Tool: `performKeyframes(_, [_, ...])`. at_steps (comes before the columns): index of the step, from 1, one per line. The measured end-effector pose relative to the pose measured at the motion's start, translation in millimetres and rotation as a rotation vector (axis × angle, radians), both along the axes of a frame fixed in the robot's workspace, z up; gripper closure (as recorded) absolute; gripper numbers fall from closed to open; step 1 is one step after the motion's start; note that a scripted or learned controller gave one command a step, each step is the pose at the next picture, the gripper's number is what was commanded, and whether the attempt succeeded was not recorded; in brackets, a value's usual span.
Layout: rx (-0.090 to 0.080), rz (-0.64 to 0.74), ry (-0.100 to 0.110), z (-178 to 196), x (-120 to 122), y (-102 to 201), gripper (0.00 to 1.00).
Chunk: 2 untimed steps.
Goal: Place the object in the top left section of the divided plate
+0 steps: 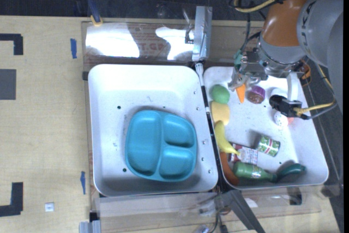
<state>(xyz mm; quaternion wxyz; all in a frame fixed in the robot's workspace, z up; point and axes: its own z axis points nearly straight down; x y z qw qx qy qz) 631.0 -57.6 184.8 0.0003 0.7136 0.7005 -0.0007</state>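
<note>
two bins, one plate, my tool over the right bin

two white bins sit side by side on the bench (38,117). the left bin (103,90), in the middle of the frame, carries one blue divided plate (161,144) with three sections: one long section on its left and two smaller ones on its right.

the right bin (311,144) carries the loose things. i count one green round fruit (220,94) at its upper left, one yellow banana-like piece (221,125) just below it, one small orange carrot-like piece (241,93), one purple piece (256,95), one green and white can (268,145) lying on its side, one green bottle (253,172) lying near the lower edge, and one dark green piece (290,171) at the lower right. a red and white packet (245,155) lies between the can and the bottle.

my tool (244,78) hangs at the upper part of the right bin, just above the carrot-like piece and beside the green fruit. i cannot tell how its fingers stand, nor whether anything is between them.
</note>
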Motion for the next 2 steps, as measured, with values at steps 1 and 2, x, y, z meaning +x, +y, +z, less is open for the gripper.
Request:
performKeyframes(1, [0.003,-0.07,0.002,-0.7,-68.0,86.9,1.0])
performKeyframes(2, [-0.011,-0.065,-0.017,-18.4,-67.3,108.3,1.0])
